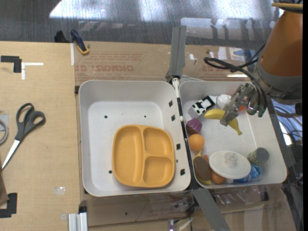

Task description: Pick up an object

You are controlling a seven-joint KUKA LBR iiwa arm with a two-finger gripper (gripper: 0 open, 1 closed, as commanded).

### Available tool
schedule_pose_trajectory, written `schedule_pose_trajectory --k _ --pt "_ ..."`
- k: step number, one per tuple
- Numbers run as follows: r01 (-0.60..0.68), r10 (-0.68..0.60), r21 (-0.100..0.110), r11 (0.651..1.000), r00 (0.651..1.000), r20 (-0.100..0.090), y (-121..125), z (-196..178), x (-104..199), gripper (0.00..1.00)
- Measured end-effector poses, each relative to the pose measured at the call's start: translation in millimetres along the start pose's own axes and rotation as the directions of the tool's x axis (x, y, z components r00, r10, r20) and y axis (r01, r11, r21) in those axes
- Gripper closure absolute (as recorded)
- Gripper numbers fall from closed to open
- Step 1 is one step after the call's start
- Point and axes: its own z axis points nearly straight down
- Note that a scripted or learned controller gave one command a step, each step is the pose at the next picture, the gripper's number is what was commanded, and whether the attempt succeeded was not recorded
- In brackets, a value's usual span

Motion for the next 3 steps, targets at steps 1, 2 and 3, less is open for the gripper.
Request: schedule_pose_trajectory --k 1,2,3 --pt "-0.146 0.146 -0.001 0.989 0.989 0.002 57 -15 -7 1.0" --pt "-0.145 0.145 0.0 0.99 0.989 0.001 88 20 -13 1.0" --pt "-0.122 0.122 -0.001 0.993 0.993 0.002 148 35 -21 1.0"
